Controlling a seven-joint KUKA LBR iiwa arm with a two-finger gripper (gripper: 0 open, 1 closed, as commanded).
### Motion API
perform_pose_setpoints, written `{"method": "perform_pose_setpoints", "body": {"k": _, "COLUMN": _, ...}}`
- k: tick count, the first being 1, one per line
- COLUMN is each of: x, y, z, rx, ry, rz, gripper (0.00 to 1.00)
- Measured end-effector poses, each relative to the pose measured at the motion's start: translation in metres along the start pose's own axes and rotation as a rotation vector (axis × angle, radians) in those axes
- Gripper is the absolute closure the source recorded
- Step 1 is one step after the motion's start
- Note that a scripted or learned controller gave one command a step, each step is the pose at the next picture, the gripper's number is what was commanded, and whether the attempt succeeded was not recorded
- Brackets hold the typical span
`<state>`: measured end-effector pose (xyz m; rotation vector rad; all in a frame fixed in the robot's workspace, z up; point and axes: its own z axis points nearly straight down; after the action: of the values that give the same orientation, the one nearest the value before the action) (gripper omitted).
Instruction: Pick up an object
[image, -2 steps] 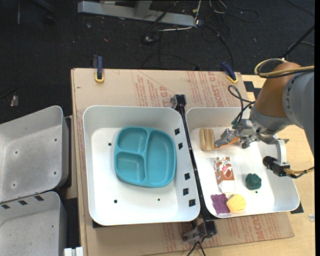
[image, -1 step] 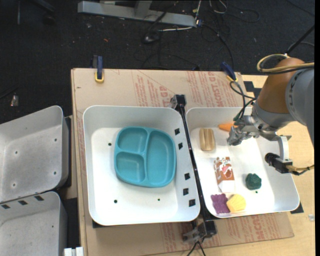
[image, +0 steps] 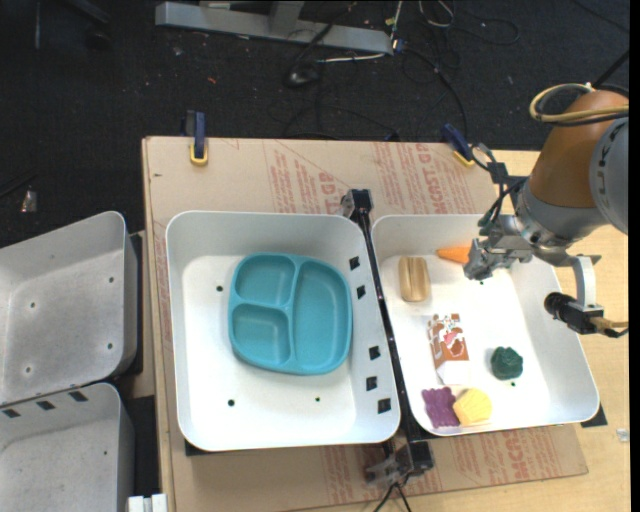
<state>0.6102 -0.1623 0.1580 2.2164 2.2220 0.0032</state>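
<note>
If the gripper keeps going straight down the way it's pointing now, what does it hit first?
Probably the orange carrot: the gripper hangs over the far end of the right bin, with the carrot just at its left side. Depth is unclear from this slanted view, so it may instead meet the bare bin floor beside the carrot.

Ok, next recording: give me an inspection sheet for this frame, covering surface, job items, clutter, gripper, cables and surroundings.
Surface: brown board bearing two white bins side by side, left bin and right bin.
Job's things: in the right bin, a tan bread-like piece, an orange carrot-like piece, a red and white packet, a dark green piece, a purple piece touching a yellow piece.
Clutter: teal divided plate in the left bin.
Gripper: gripper over the right bin's far edge, beside the carrot-like piece; nothing seen between its fingers.
Cables: dark cables on the floor beyond the board.
Surroundings: spare white trays at left.
</note>
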Motion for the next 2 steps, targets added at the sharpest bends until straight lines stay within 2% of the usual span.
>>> {"method": "perform_pose_setpoints", "body": {"k": 1, "x": -0.001, "y": -0.003, "z": -0.044, "rx": -0.001, "ry": -0.001, "rz": 0.000, "gripper": 1.00}}
{"method": "perform_pose_setpoints", "body": {"k": 2, "x": -0.001, "y": -0.002, "z": -0.058, "rx": 0.001, "ry": 0.000, "rz": 0.000, "gripper": 1.00}}
